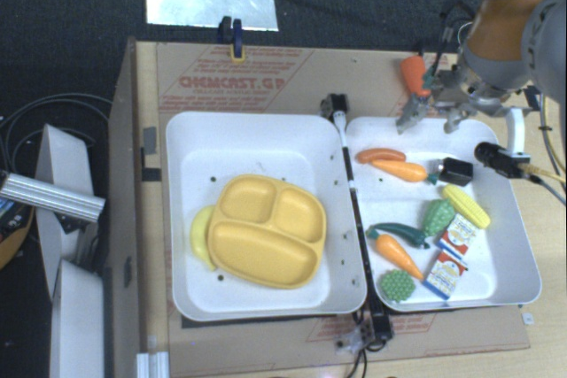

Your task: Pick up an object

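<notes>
On the far left, the left bin (177,190) sits on the cardboard-covered surface (266,75). It carries a yellow divided plate (266,230), and a pale yellow piece (198,236) peeks out from under the plate's left edge.

The right bin (523,270) lies just beside it, the two rims meeting down the middle. The things I could pick up are in this bin. Near its upper left, a thin orange piece (381,156) lies touching a thicker orange one (400,171). Below them a dark green pod (403,233) rests against a carrot (396,250), and a round green knobbly piece (397,285) sits near the front rim. Further right are a green bumpy vegetable (438,217), a small black block (456,170) and a yellow corn cob (466,205). There are also two little red and white cartons, one (460,235) just below the cob and one (443,273) nearer the front.

My pincer (431,118) hangs over the back edge of the right bin, its two fingertips spread wide with nothing between them. An orange-red object (413,73) shows just up and left of it, over the cardboard beyond the bin. I cannot tell whether it touches me. My arm (514,13) rises behind, to the right.
</notes>
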Controlling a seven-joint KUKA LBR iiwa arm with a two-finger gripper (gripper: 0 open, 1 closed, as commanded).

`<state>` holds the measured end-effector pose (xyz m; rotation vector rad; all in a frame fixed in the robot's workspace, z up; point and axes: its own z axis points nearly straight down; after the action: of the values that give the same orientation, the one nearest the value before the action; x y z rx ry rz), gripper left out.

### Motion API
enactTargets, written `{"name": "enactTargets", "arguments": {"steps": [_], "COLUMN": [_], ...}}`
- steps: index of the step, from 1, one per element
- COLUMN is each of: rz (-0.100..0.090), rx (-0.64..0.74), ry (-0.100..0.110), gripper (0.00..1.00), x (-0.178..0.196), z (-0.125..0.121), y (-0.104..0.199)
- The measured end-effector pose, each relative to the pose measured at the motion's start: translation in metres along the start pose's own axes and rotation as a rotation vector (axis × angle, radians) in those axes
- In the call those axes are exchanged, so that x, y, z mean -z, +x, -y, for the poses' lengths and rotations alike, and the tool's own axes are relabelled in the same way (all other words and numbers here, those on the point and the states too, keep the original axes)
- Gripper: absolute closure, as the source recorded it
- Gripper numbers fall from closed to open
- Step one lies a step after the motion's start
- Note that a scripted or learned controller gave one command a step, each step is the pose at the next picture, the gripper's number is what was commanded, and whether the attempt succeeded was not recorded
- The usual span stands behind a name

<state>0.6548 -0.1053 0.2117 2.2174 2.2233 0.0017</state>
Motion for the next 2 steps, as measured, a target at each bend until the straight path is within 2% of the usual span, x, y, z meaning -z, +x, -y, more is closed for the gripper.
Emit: {"name": "enactTargets", "arguments": {"steps": [1, 2], "rz": [0.000, 0.000], "rx": [-0.001, 0.001], "ry": [0.001, 0.016], "gripper": [0.00, 0.00], "x": [-0.127, -0.129], "z": [-0.001, -0.010], "y": [0.000, -0.064]}}
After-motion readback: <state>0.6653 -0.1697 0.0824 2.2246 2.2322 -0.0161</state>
